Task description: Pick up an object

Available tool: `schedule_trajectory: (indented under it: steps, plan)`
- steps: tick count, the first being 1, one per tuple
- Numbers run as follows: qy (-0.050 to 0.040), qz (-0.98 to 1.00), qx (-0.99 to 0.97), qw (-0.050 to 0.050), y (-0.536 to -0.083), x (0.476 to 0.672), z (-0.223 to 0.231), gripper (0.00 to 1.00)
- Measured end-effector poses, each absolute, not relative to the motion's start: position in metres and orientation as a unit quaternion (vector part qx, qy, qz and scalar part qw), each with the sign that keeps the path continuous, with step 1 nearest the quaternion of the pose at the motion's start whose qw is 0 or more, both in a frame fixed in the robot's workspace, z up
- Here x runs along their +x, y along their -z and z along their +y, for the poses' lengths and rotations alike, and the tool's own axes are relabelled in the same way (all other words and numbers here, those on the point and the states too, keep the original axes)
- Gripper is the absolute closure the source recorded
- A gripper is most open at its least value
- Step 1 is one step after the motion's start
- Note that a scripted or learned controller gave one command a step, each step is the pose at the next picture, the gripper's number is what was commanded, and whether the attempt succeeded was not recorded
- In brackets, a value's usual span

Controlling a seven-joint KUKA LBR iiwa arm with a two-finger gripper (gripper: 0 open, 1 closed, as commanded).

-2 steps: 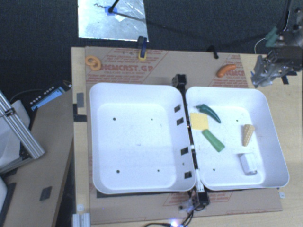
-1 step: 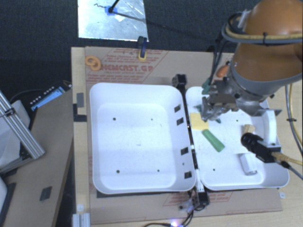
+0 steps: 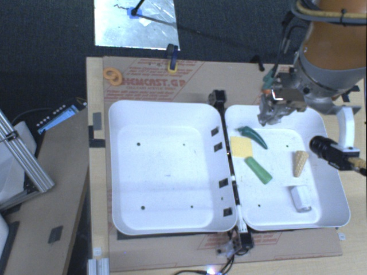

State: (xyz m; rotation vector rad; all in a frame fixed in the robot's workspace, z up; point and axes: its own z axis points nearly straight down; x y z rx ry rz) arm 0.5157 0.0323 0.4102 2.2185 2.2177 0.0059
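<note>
Gripper position: the gripper (image 3: 269, 118) hangs over the far edge of the right bin (image 3: 330, 211), at about 11 o'clock from the bin's centre.

Jaw state: I cannot tell; the fingertips are dark and small against the bin wall, and no object is seen between them.

Nearest object: the dark green curved piece (image 3: 253, 136) lies just beside the gripper, at about 7 o'clock from it, on the bin floor.

Long axis of this piece: it runs roughly from 10 o'clock to 4 o'clock, with a pointed end toward 4 o'clock.

Judgement for the move: the gripper probably needs a short shift toward 7 o'clock and a descent, with the fingers closing across the narrow width of the piece.

Other objects in the right bin: a yellow flat square (image 3: 241, 148), thin like a slice; a light green stick (image 3: 258, 170), smooth and long, lying from 10 to 4 o'clock; a beige cone (image 3: 300, 162) with ribbed surface, point toward 6 o'clock; a white blocky piece (image 3: 301, 199), hard to see on the white floor.

Crowding: the yellow square touches or nearly touches both green pieces, so a low grasp could push it.

Left bin: the left bin (image 3: 123, 211) has smooth white plastic and rounded corners.
</note>
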Motion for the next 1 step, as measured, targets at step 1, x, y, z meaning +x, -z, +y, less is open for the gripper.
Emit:
schedule_trajectory:
  steps: [1]
  plan:
    - [0.0003,0.705,0.709,0.001,-0.3908,0.5271,-0.0288,1.0]
